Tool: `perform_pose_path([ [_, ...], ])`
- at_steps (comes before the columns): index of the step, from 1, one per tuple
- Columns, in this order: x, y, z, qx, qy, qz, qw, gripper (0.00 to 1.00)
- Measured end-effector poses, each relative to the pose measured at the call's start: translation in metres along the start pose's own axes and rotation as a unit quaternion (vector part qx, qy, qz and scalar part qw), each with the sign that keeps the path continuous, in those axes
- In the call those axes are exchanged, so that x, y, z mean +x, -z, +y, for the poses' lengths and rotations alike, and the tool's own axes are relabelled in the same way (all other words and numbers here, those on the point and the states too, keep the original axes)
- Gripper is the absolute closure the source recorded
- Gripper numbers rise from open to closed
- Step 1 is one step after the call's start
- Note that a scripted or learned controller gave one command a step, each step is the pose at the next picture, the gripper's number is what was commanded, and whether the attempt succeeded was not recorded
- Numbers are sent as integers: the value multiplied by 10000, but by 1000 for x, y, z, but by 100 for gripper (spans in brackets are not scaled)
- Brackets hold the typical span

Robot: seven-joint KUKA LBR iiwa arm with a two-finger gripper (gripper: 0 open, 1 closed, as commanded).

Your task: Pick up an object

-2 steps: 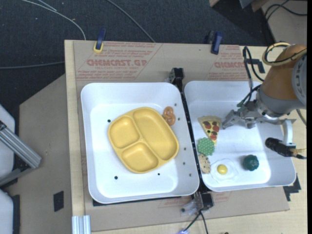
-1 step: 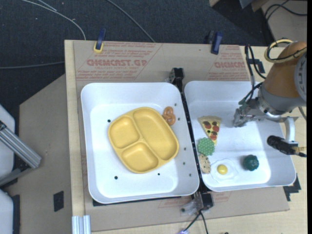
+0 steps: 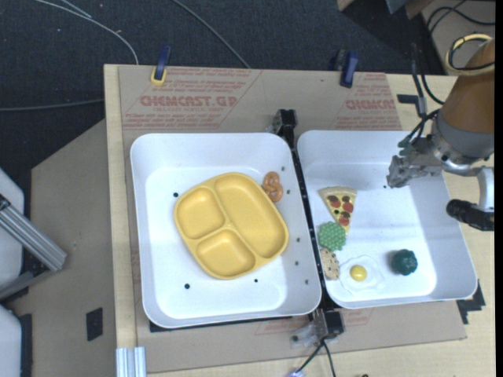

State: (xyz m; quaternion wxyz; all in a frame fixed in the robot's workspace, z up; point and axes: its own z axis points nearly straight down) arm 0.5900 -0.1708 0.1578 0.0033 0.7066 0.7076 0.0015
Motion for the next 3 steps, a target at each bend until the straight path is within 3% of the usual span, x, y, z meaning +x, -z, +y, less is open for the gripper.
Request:
perform_pose_path([
  [2,-10,123,6,-8,-1,-4,10000,100],
  [3,42,116,24,15,18,10,10000,100],
])
